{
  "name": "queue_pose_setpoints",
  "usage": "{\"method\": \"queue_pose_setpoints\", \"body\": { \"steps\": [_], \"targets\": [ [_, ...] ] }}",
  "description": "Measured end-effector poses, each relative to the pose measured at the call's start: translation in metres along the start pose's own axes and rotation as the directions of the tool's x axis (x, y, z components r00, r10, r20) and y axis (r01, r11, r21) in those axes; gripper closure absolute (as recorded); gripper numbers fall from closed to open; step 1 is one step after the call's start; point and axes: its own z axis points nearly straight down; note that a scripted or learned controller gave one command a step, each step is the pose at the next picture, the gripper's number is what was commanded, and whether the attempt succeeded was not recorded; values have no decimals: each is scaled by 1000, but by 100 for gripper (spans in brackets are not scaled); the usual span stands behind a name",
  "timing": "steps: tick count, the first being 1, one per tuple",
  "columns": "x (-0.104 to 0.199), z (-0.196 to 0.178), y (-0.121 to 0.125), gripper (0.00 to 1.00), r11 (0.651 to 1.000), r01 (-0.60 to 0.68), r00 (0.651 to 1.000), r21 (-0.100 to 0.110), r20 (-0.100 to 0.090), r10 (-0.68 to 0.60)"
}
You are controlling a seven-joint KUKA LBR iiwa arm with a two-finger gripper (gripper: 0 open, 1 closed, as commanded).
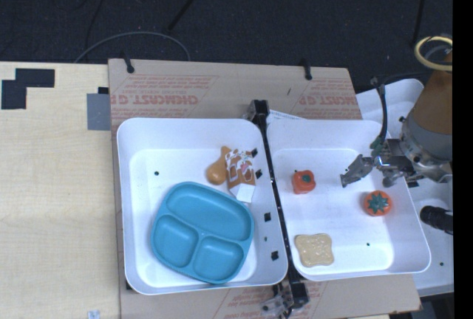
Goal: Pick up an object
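Observation:
In the right bin (414,251) lie three small toys: a red-orange tomato-like piece (303,181) near the left wall, a second red-orange piece with a green top (378,203) toward the right, and a tan toast slice (314,249) at the front. My gripper (372,176) hangs over the right bin's right half, just above and left of the second red piece and well right of the first. Its fingers stand open with nothing between them.
The left bin (137,162) holds a blue divided plate (201,231) and a brown and white gingerbread-like toy (233,167) by the divider. A black clip (259,112) sits where the bins meet at the back. Cardboard (199,92) lies under both bins.

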Motion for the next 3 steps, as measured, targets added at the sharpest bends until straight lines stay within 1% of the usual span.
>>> {"method": "queue_pose_setpoints", "body": {
  "steps": [1, 2, 3],
  "targets": [
    [0, -7, 2, 0, 1000, 2, 1000, -12, 2, -2],
    [-6, 38, 2, 0, 1000, 2, 1000, -9, 1, -2],
    [-6, 93, 12, 0, 1000, 2, 1000, -8, 1, -2]
  ]
}}
